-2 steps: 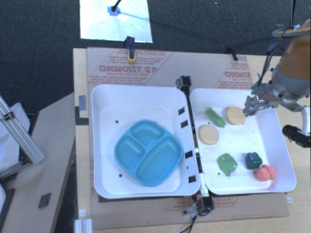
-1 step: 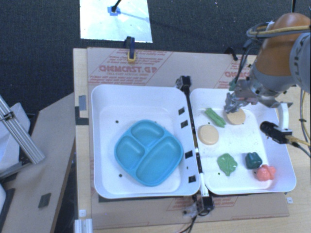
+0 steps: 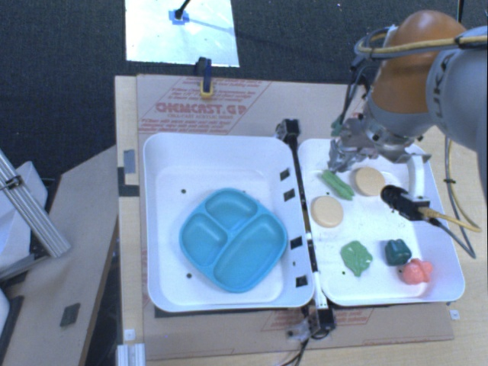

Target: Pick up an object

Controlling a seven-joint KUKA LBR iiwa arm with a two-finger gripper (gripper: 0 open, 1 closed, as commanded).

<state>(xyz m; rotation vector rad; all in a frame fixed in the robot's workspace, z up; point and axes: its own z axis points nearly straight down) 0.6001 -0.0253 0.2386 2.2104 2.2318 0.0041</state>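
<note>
Presently listed: green stick-shaped piece in the right bin, far-left part, gripper just above its upper end, finger spread not discernible; nearby two tan discs, green lump, dark-green block, pink lump; blue divided plate in the left bin

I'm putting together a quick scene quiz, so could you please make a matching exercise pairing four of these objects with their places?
Things:
1. blue divided plate
2. green stick
3. pink toy
4. black clip

Places:
A. near right corner of the right bin
B. top of the divider between the bins
C. left bin
D. right bin, just below the tool

Pairs: 1-C, 2-D, 3-A, 4-B
</note>
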